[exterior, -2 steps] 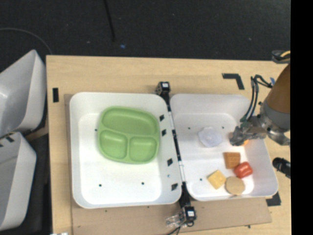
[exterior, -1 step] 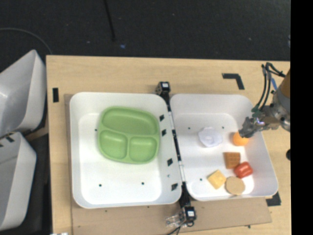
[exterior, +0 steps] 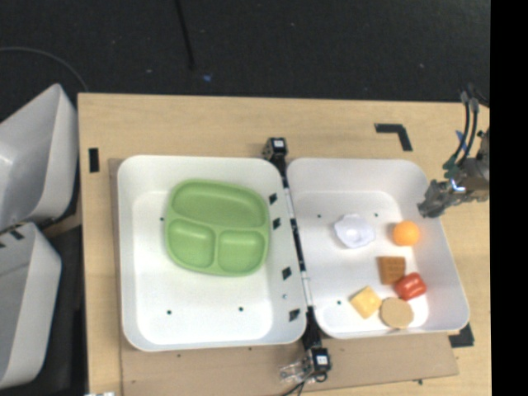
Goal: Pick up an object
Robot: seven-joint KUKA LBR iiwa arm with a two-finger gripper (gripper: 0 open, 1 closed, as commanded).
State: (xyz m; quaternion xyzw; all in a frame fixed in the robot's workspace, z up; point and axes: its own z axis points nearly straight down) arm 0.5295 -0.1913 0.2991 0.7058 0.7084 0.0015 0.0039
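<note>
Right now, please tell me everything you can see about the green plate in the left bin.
The green plate is a light green, roughly round tray with rounded corners. It looks like smooth plastic. Raised ridges divide it into three compartments: one wide compartment along the far side and two smaller ones side by side along the near side. It lies flat and face up on the floor of the left bin, toward the far half and nearer the bin's right wall. No food is seen in its compartments, and nothing but the bin touches it.
</note>
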